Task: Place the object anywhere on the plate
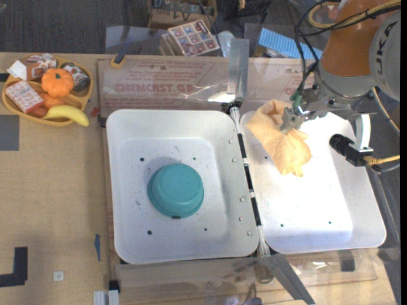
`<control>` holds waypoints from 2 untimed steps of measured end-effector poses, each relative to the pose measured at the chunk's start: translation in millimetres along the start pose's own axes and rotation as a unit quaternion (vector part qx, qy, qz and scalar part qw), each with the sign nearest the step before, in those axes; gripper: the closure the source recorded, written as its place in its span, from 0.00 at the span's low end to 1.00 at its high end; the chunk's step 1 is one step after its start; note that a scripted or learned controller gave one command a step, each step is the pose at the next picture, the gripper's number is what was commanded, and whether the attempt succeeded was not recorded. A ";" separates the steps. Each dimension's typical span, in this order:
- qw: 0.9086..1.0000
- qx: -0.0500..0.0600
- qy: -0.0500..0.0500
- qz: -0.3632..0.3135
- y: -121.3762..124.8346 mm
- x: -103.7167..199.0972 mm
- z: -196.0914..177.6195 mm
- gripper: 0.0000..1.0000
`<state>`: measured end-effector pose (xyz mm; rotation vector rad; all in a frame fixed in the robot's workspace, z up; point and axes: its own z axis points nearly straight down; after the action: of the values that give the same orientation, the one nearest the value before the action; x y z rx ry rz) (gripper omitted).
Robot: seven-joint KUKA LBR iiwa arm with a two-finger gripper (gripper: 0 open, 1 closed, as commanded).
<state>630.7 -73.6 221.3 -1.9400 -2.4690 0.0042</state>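
Observation:
A teal round plate (176, 190) lies in the left white bin (127, 138), a little below its middle. A crumpled yellow-orange cloth (289, 151) lies in the upper left part of the right bin (331, 221), close to the divider between the bins. My gripper (290, 123) comes down from the upper right onto the middle of the cloth. Its fingers are pinched together with a fold of the fabric bunched between them. The cloth spreads out both above-left of the fingers and below them.
A yellow dish of toy fruit (48, 91) sits on the bench at the far left. A cardboard sheet (165, 88) lies behind the bins. A black cable end (346, 148) hangs over the right bin beside the arm. Boxes and clutter stand at the back.

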 end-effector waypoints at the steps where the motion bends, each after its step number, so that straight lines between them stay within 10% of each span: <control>1: 1.000 0.000 0.000 -0.001 1.5 0.2 -0.1 1.00; 2: 0.980 0.000 0.000 -0.200 11.1 47.9 -8.0 1.00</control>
<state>630.2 -24.4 229.3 -1.4070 -2.8065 0.0024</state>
